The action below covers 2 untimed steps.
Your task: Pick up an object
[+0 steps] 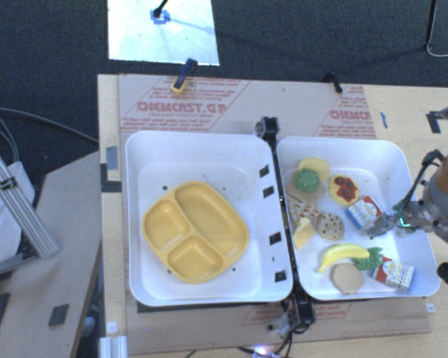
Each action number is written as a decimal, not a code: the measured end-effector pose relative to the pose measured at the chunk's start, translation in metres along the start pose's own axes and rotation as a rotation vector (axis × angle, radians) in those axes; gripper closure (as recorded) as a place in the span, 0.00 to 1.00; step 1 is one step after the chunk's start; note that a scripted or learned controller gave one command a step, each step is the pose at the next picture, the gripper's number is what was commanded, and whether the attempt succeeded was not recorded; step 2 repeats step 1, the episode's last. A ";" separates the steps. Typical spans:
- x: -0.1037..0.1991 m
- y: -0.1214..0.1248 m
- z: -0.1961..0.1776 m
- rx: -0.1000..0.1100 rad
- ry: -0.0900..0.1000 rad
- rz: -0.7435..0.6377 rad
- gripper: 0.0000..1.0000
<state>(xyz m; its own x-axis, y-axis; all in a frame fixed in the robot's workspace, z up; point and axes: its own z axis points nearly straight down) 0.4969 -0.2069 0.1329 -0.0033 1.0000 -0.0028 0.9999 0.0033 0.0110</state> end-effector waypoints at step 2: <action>0.000 0.001 -0.011 -0.003 -0.001 -0.003 1.00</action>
